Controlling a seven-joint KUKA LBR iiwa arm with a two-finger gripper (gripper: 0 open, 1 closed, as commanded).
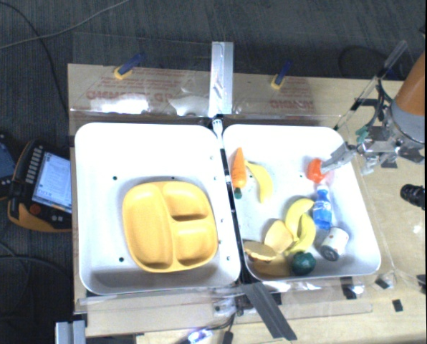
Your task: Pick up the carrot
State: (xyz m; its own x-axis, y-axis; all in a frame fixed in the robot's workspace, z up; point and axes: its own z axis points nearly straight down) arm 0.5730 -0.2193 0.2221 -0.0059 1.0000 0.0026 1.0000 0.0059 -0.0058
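Camera view, from my remote seat: the small orange carrot with a green stub end (238, 169) lies in the right shallow white bin (357, 192), hard against the divider wall near the back, pointing front to back. A yellow banana slice (262, 180) sits just beside it on the right. The grey arm with the orange band (412, 95) comes in from the right; its two-finger gripper (340, 156) hangs over the bin's right rear area, well apart from the carrot. I cannot tell how the jaws stand. Just beside the gripper tip: a small orange-red piece (314, 169). Below it, a blue-and-white bottle (322, 210), yellow bananas (301, 224), a dark green ball (304, 263). The left white bin (99, 163) holds a yellow divided plastic plate (170, 225).
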